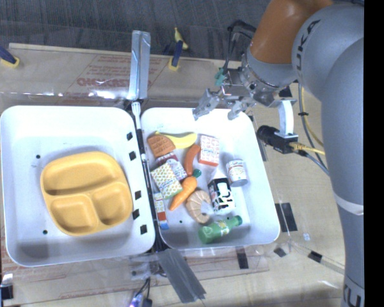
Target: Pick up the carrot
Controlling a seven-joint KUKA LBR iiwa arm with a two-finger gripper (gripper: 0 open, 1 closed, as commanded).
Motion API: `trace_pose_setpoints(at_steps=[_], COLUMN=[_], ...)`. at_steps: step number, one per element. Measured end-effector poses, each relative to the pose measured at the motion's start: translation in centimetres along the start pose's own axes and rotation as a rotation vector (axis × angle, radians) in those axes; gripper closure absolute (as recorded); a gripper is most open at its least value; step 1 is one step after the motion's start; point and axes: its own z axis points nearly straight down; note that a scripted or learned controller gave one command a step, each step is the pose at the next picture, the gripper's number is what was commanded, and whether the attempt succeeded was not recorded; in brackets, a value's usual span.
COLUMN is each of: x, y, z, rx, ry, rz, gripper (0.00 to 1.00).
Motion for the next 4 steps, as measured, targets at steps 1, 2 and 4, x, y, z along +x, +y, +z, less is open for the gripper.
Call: trace_pose_setpoints(at_steps=[1,2,4], x=[2.3,2.6,5.0], y=[-9.4,-11.3,-15.3], z=[11.5,17.4,7.3], rx=[0.001,-0.003,-0.003], ry=[0.000,0.000,0.000], rz=[-0.053,-0.238,-0.164], gripper=[0.00,0.00,1.00])
